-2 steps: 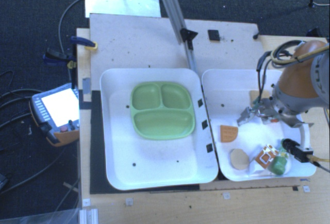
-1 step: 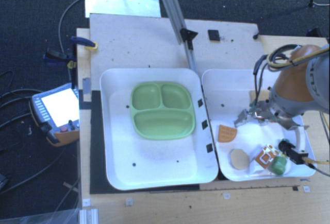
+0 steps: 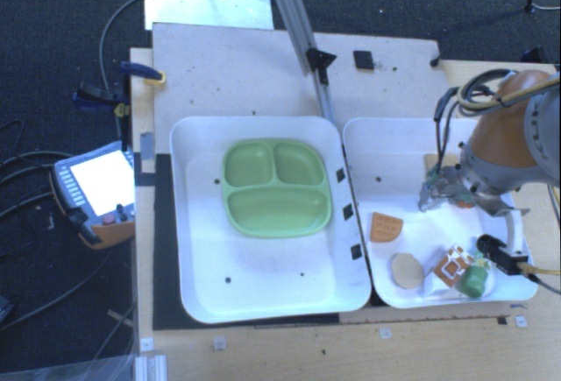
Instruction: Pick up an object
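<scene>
The right bin holds an orange wedge-shaped piece, a tan round disc, a red-and-white patterned item and a small green object, all in its near half. My gripper hangs over the right bin's middle, up and to the right of the orange wedge and apart from it. Nothing shows in its grasp.
The left bin bears a green divided plate in its far half. A slanted metal pole crosses the bench behind the bins. The arm's grey body covers the right bin's right side.
</scene>
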`<action>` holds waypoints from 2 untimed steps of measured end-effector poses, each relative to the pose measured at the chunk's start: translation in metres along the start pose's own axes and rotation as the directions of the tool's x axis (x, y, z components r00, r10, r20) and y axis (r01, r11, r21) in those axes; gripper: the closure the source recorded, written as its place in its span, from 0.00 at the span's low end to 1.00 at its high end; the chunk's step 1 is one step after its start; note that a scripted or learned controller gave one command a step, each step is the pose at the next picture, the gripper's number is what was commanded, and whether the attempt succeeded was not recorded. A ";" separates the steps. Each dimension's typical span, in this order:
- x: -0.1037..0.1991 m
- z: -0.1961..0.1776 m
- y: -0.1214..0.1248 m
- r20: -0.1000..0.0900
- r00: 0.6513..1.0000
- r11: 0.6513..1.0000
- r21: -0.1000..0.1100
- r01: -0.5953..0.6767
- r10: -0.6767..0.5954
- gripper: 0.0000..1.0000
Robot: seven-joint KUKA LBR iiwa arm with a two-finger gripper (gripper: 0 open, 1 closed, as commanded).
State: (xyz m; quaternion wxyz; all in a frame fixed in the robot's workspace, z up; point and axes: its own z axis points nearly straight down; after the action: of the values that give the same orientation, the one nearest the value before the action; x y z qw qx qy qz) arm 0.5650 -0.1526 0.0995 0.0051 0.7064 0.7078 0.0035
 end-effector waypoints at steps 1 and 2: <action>0.000 -0.065 0.003 0.000 1.000 1.000 0.004 0.003 -0.003 1.00; -0.001 -0.108 0.005 -0.001 1.000 1.000 0.006 0.003 -0.003 1.00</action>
State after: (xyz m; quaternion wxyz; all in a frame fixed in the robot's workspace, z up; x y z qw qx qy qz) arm 0.5686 -0.1531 0.2074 0.0027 0.7053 0.7089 0.0017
